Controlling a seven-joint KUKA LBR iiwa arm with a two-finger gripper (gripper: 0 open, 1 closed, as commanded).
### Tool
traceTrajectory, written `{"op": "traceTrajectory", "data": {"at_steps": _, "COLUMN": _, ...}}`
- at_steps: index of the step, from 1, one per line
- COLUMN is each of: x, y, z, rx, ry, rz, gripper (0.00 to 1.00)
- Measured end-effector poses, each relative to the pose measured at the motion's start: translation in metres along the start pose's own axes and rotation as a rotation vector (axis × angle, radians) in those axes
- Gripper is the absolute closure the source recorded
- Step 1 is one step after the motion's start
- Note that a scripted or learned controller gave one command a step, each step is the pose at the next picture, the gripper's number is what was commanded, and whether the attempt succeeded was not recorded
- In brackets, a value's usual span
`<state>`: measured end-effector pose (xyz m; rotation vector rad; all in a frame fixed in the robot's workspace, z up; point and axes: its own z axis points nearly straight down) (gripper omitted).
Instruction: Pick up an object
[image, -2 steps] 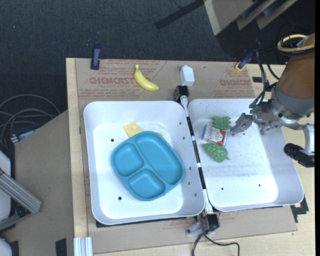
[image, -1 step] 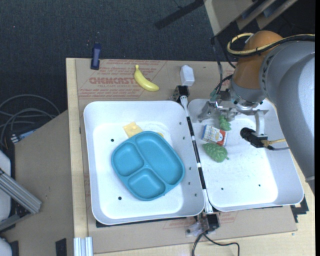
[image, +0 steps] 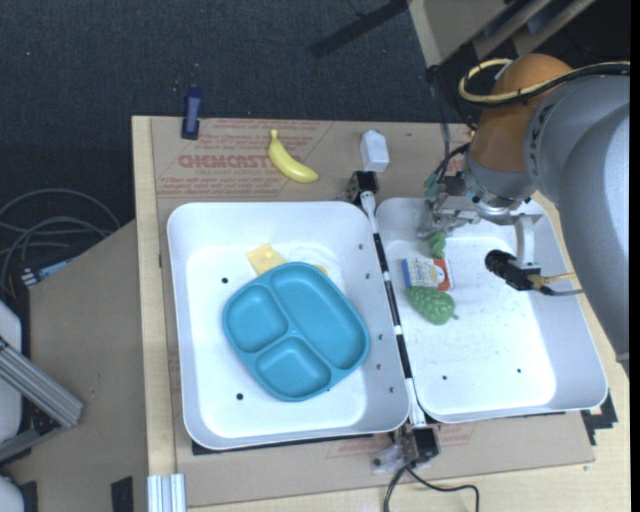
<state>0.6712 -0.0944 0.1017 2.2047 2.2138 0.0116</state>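
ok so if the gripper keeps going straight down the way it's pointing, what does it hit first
Probably the small green object right beneath the gripper at the back of the right bin, though depth is hard to judge from this slanted view.

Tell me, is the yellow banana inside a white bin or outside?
Outside. The banana lies on the brown board beyond the far rim of the left bin, near the red lettering, and not touching the bin.

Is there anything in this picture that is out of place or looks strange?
Yes. A yellow banana lies on the cardboard behind the left bin, outside both bins. A small blue object sits at the cardboard's back edge, also outside.
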Motion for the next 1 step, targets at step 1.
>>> {"op": "traceTrajectory", "data": {"at_steps": 1, "x": 0.06, "y": -0.0584, "z": -0.0855, "rx": 0.017, "ry": 0.008, "rz": 0.002, "gripper": 1.0}}
